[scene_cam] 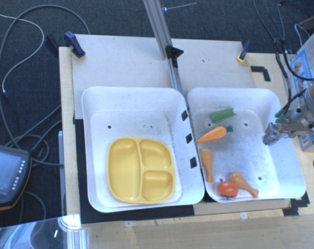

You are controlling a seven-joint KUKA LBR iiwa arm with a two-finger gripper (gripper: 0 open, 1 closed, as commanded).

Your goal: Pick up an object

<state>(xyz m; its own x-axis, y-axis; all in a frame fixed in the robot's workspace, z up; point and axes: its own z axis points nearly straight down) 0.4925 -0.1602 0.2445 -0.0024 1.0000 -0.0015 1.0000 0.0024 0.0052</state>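
The right bin (286, 162) holds several toy foods. A green cucumber-like piece (222, 114) lies near its back, with an orange carrot (213, 134) just in front of it. One tan drumstick (207, 164) lies by the bin's left wall. A second drumstick (243, 184) sits at the front beside a red tomato (228, 189). My gripper (271, 134) hangs over the right side of this bin, to the right of the carrot and apart from every item. I see nothing held in it.
The left bin (94, 113) carries a yellow divided plate (141, 169). A metal pole (159, 19) rises behind the divider between the bins. Blue and yellow clamps sit at the bench's back corners, and cables trail on the floor.
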